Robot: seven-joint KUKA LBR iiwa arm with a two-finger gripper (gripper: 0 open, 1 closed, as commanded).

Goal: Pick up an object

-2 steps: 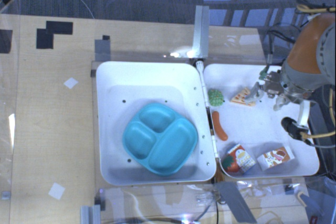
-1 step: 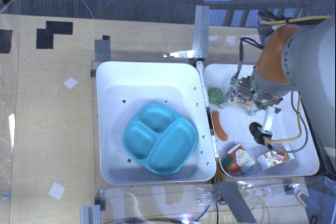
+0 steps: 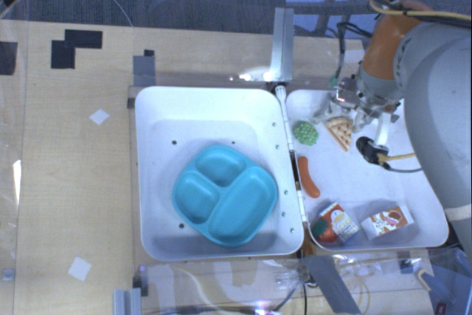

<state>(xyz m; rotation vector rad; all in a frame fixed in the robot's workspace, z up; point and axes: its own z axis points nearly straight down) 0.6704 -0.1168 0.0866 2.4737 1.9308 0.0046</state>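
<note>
Two shallow white bins side by side on a pale wooden desk (image 3: 66, 181), seen from above at a slant; left bin (image 3: 158, 118) holding a blue divided plate (image 3: 225, 194) with three compartments, lying toward the near right part of its floor; right bin (image 3: 424, 229) holding the small items; green leafy piece (image 3: 305, 133) near the dividing wall; orange waffle-patterned wedge (image 3: 340, 132) just to its right; reddish sausage (image 3: 308, 177) below the green piece, lying aslant beside the dividing wall; red-and-white carton (image 3: 336, 223) and a second small carton (image 3: 386, 221) along the near edge, apart from each other; grey arm with orange band (image 3: 383, 48) reaching in from the right over the far part of the right bin; end effector (image 3: 360, 105) low above the waffle wedge, close to its upper edge; state of the end effector impossible to tell, nothing visibly pinched.
</note>
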